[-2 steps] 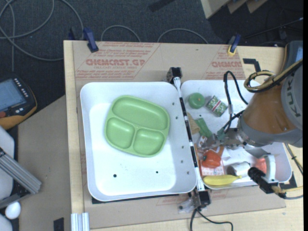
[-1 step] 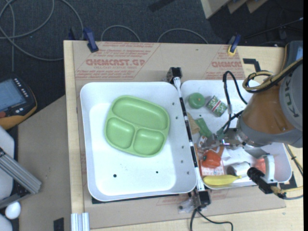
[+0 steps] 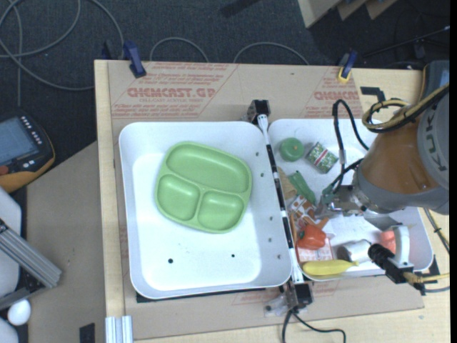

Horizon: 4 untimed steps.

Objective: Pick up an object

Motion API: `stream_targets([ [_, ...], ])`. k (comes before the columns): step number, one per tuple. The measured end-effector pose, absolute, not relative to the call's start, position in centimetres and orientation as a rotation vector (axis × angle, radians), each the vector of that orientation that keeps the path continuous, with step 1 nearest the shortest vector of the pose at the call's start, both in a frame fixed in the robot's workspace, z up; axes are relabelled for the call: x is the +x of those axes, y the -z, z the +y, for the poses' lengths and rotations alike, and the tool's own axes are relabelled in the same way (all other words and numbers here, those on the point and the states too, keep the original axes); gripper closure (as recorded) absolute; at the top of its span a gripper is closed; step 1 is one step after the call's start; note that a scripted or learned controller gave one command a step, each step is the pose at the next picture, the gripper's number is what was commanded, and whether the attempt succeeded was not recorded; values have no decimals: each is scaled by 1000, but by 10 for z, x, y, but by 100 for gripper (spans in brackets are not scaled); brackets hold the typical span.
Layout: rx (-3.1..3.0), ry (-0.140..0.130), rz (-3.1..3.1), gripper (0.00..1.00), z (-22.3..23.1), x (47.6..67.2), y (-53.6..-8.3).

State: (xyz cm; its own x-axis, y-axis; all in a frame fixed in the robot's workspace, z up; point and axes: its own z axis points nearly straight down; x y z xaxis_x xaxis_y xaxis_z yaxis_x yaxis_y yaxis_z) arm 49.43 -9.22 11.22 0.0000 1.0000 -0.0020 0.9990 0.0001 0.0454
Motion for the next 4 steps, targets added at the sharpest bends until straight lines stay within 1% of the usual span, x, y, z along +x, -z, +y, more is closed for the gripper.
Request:
stream_targets([
  [1,2220,-1,2222,100,-73,480,-185],
  [2,2220,0,2222,0,-73,479,-184],
  [3,2220,-6,2221,0,-91,498,-86],
  [4,2219,-5,2220,100,-91,498,-96],
])
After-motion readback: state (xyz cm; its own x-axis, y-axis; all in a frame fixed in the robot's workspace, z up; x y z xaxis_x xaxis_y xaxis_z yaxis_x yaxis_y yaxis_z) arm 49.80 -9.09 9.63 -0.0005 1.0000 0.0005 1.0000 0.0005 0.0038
